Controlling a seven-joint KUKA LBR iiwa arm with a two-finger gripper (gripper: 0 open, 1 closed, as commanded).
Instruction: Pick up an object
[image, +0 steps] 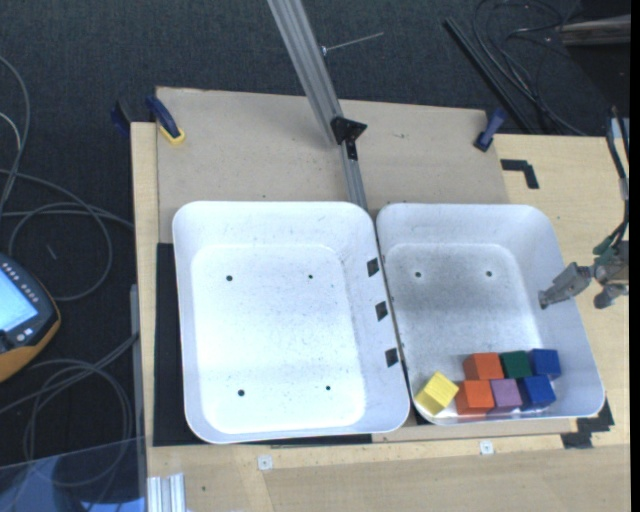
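Several small coloured blocks sit packed together in the near right corner of the right bin (450, 225). Among them are a yellow block (436, 392), an orange block (483, 366), a green block (516, 364), a purple block (507, 393) and a blue block (545, 362). My gripper (573, 297) reaches in at the right edge of the view, over the right rim of that bin. It is farther back than the blocks and apart from them. Its fingers are open with nothing between them.
The left bin (200, 225) lies beside the right one, joined by black clips. A metal pole (320, 90) rises from the back of the bench. Blue clamps (165, 118) hold the board's far corners. Cables lie on the floor at left.
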